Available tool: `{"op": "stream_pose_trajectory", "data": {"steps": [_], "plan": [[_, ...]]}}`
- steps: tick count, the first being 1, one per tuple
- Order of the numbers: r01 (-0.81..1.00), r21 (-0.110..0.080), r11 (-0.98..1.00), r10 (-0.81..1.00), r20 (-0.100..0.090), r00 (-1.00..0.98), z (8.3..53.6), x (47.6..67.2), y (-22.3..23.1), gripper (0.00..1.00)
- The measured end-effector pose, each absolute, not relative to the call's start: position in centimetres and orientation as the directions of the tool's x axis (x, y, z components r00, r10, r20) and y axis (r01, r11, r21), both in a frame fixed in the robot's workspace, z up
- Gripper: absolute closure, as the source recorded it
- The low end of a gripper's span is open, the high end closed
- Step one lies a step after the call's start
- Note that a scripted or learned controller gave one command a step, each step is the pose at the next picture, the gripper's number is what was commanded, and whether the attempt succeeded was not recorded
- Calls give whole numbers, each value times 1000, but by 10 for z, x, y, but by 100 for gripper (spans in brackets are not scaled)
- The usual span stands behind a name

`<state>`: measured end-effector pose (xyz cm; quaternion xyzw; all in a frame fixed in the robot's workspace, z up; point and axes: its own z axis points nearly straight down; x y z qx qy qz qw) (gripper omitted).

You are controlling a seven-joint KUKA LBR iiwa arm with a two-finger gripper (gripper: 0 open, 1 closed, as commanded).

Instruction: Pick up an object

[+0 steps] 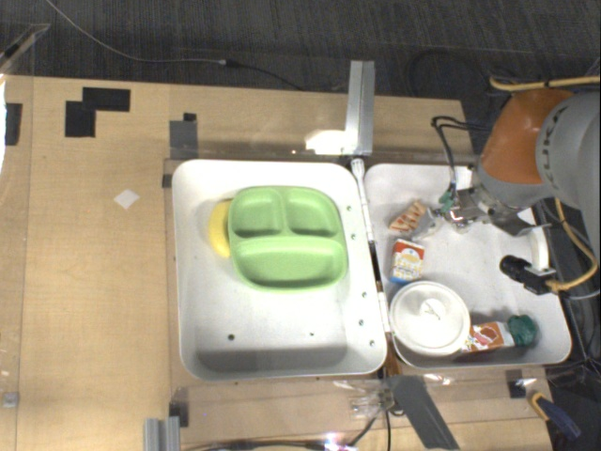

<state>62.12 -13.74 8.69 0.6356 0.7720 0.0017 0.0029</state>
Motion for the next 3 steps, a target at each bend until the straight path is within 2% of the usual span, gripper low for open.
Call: {"op": "stream_pose_trajectory", "data": {"steps": [1,2,3], "plan": [[974,5,224,975,-3,-224,87,670,-110,0],[973,11,230,973,-5,-230,99,673,-108,100],[993,6,115,993,0,-115,186,661,-39,100]]}}
